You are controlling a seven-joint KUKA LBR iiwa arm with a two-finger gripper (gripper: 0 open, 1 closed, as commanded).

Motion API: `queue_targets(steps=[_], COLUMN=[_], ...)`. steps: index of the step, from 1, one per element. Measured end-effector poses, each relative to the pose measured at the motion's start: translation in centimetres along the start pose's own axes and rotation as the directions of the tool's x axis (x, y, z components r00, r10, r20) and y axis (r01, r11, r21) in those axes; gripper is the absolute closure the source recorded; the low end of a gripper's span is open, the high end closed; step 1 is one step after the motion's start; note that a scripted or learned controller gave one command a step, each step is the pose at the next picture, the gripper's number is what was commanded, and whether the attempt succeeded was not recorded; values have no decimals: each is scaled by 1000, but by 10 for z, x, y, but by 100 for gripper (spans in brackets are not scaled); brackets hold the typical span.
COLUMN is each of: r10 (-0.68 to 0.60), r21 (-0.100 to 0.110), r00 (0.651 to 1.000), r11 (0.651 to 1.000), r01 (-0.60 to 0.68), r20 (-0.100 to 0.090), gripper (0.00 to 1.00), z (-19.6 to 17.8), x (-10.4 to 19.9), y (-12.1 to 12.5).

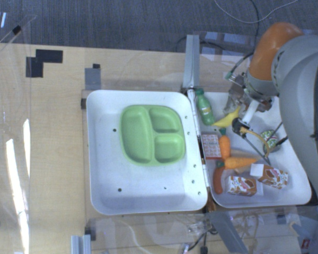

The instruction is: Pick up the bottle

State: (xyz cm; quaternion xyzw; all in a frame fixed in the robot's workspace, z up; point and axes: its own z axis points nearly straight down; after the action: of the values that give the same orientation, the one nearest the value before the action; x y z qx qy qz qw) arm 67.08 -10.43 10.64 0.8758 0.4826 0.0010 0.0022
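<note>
The bottle is green with a green cap and a pale label. It lies in the far left corner of the right bin, against the wall shared with the left bin. My gripper hangs over the far part of the right bin, a short way to the right of the bottle and apart from it. It is just above a yellow banana. Nothing is visibly held.
The right bin also holds two orange carrots, a red-patterned card, a reddish sausage, two printed snack boxes and a small round tin. A green divided plate sits in the left bin.
</note>
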Motion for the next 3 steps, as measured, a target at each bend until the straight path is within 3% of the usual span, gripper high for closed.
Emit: queue_targets(steps=[1, 2, 3], r10=[-1, -19, -24], r21=[2, 6, -6], r00=[1000, 1000, 1000], r11=[1000, 1000, 1000], r01=[1, 19, 24], r20=[1, 6, -3], gripper=[0, 0, 100], z=[0, 16, 5], x=[0, 5, 9], y=[0, -6, -5])
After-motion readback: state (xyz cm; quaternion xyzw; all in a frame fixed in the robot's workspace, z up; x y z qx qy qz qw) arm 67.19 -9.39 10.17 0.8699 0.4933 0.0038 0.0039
